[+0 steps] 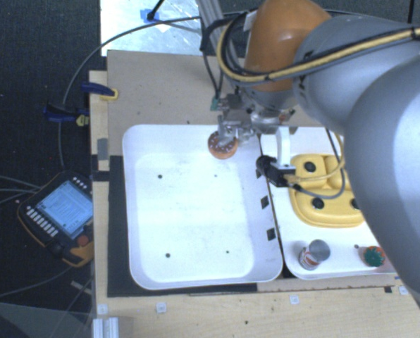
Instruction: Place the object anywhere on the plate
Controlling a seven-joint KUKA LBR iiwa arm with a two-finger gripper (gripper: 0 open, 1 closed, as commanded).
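Note:
A small round brown object [223, 147] sits at the far edge of the left bin [189, 217], right under my gripper [227, 136]. The fingers reach down onto it and look shut on it. The yellow plate [335, 215] lies in the right bin [337, 266], to the right of the gripper and a little nearer to me. My grey arm hides part of the plate's right side.
In the right bin's front part stand a small silver and red can [313, 253] and a green and red item [372, 257]. A handheld control pendant [60, 211] lies off the bench at the left. Cables run across the back.

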